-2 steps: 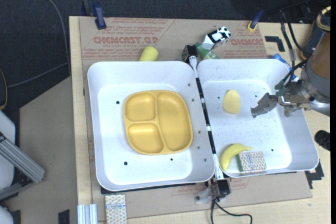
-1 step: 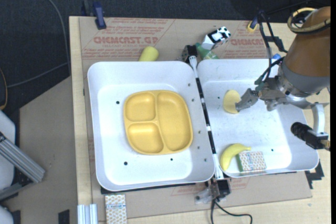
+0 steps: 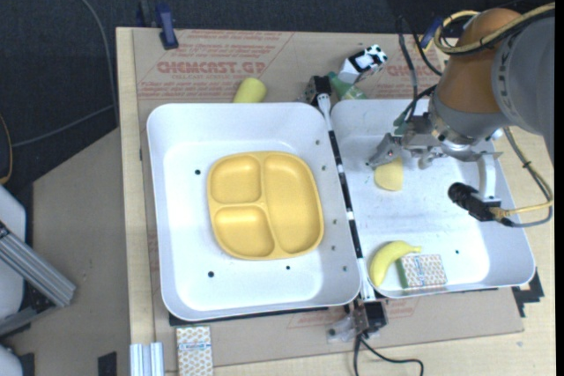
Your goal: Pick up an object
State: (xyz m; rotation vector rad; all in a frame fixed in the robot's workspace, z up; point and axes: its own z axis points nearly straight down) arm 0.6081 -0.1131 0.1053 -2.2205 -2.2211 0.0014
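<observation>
In the right bin (image 3: 493,269), a yellow lump (image 3: 389,177) lies just below the gripper (image 3: 398,151).

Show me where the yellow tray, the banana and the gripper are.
yellow tray (image 3: 264,205), camera view, middle where its dividers meet
banana (image 3: 388,259), camera view, middle of its curved body
gripper (image 3: 401,156), camera view, between its fingertips

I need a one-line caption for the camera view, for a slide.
The claw hovers over a small yellow object in the right bin; a yellow divided plate lies in the left bin.
</observation>
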